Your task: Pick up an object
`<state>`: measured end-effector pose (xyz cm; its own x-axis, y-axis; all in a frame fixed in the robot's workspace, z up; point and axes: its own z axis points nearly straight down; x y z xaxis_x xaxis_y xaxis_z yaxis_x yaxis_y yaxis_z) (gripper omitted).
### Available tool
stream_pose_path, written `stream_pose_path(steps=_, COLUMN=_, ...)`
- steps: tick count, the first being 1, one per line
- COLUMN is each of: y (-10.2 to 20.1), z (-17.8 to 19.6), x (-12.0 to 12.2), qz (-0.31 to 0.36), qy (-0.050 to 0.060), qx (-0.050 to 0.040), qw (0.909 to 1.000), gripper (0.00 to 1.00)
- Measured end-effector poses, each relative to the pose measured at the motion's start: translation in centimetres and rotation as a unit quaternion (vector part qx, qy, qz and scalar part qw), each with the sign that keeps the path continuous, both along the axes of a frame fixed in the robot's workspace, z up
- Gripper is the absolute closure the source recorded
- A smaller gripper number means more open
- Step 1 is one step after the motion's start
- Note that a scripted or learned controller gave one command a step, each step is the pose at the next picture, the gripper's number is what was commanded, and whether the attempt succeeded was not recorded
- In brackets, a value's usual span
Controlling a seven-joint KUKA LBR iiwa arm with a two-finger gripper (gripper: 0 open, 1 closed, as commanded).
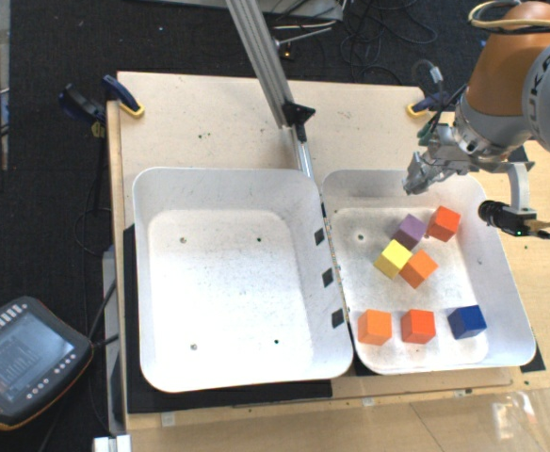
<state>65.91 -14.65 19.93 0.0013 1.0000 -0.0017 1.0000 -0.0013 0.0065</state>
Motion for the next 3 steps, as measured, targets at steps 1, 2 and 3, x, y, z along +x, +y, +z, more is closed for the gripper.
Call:
stream_pose_path(steps=1, y=-0.1, z=6.5, x=0.2, qz=0.002, qy=-0.001, qx=-0.0005, qw=1.0, gripper=1.0)
stream_pose_path(steps=2, y=4.7, z=7.1, x=-2.2, qz=0.004, qy=0.003, qx=0.0016, qw=1.0, gripper=1.0)
stream_pose_path(steps=3, y=10.5, z=5.9, x=-4.4, qz=0.005, qy=0.004, qx=0.0018, qw=1.0, gripper=1.0)
